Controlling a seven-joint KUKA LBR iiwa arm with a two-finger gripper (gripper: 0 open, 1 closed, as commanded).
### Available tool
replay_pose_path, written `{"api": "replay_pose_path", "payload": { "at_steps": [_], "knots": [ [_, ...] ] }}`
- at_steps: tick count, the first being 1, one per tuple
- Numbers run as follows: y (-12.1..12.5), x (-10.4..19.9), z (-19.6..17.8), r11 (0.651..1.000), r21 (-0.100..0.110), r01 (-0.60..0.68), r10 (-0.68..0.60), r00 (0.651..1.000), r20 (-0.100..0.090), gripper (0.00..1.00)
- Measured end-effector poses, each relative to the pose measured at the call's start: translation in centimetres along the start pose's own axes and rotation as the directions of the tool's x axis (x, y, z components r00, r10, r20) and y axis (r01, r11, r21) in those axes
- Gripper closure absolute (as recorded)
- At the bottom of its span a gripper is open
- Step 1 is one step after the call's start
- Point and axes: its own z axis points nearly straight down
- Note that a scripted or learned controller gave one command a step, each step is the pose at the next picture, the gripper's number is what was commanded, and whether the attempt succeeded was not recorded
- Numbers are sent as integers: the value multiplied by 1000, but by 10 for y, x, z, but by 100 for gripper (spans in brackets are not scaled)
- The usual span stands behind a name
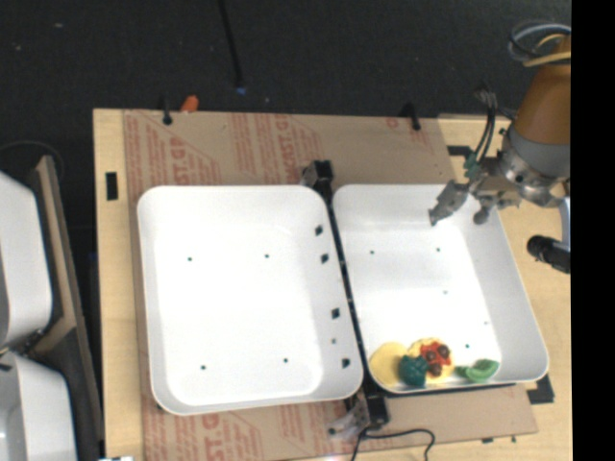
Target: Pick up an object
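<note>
A cluster of small objects lies at the near edge of the right bin [500, 286]: a pale yellow round piece [386, 361], a teal lump [413, 373], a red and dark piece [435, 352] and a green piece [479, 370]. My gripper [459, 209] hangs over the far right corner of that bin, well away from the cluster. Its two fingers are spread apart with nothing between them.
The left bin [154, 257] sits beside the right one, with black clips [332, 286] along the seam between them. Both bins rest on a cardboard sheet [240, 147]. White equipment [24, 286] stands past the bench's left side.
</note>
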Motion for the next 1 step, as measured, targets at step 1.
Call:
{"api": "replay_pose_path", "payload": {
  "at_steps": [1],
  "knots": [
    [-66,-3,8,1000,2,-2,2,1000,0,0]
  ]
}}
